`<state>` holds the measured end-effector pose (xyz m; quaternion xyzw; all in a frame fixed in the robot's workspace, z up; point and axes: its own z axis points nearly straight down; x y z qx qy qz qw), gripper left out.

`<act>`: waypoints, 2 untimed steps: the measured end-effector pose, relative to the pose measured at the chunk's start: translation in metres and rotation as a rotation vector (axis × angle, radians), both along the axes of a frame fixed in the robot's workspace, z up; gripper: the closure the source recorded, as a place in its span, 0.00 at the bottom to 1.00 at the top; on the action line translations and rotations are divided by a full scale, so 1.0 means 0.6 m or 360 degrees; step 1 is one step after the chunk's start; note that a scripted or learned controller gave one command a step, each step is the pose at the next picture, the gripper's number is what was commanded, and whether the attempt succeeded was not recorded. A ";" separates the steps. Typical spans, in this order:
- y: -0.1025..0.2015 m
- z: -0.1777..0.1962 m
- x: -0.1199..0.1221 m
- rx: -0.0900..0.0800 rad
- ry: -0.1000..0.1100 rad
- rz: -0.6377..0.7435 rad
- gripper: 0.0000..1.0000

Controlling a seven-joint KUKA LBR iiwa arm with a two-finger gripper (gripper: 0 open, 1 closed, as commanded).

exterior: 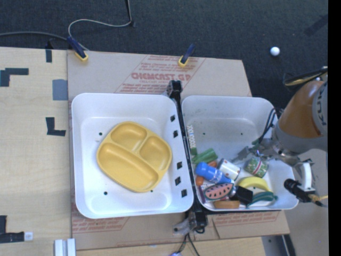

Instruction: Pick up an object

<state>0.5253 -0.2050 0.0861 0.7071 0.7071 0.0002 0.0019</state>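
Cardboard sheet (160, 76) under both bins carries red print, reads roughly "CHEMCAST GP"; smaller lines below it too blurred to read. Divider between the bins has a white label strip (190, 136) with dark lettering, not legible.

My pincer (254, 156) sits low in the right bin (229, 108), at its right side, right over the small green-labelled can (257, 167). Pincer state: cannot tell, the wrist and clutter hide it. Can't tell whether it touches the can.

Task objects are all piled in the right bin's near corner. Yellow banana (254, 183) lies just below the can. Watermelon slice toy (217, 191) sits left of the banana, blue bottle (208, 171) above it, white cylinder (229, 169) between bottle and can. Green block (204, 156) lies against the divider. Green-handled tool (264, 198) and a black piece (244, 194) lie along the near wall.

Pile is tight: items touch or overlap, so the can has neighbours on its left and near sides.

Left bin (85, 143) holds a yellow divided plate (134, 156), well apart from my pincer. Two yellow clamps (79, 49) pin the cardboard to the tabletop (26, 143) at its far edge.
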 end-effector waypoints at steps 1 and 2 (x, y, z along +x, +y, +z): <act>-0.001 0.017 0.001 -0.0001 -0.0003 -0.0001 1.00; 0.052 0.176 0.039 0.0002 0.0001 0.0003 1.00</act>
